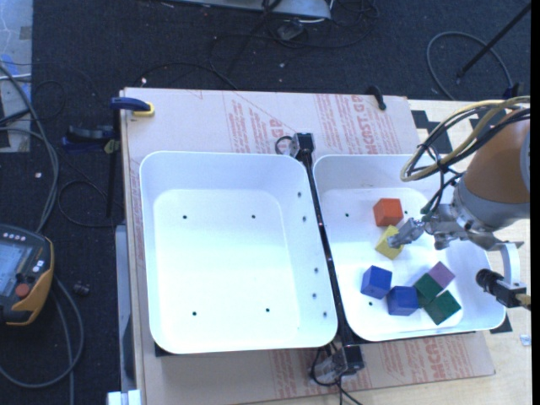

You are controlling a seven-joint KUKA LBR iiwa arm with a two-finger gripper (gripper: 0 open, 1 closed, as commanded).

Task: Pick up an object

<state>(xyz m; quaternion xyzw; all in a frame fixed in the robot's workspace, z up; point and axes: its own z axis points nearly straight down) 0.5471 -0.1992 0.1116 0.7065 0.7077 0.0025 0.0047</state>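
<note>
The arm (498, 175) enters from the right edge of the frame, its orange band sitting at centre right above the right bin (354, 175). The claw (407, 233) reaches down into that bin, at the yellow block (388, 244). Whether the claw is spread or pressed together cannot be told from this view, and contact with the yellow block cannot be confirmed.

Contents of the right bin:
- An orange block (388, 211) lies just above the yellow block, near the bin's centre.
- A blue block (376, 281) lies below the yellow block, toward the lower middle of the bin.
- A second blue block (403, 299) lies just beside it, lower and to the right.
- A green block (442, 307) lies in the lower right part of the bin, just right of the second blue block.
- A purple block (441, 273) sits directly above the green one.

The left bin (160, 175) occupies the centre left of the frame. Both bins rest on the desk (253, 116). A handheld pendant (24, 272) lies on the dark floor at the left edge.
</note>
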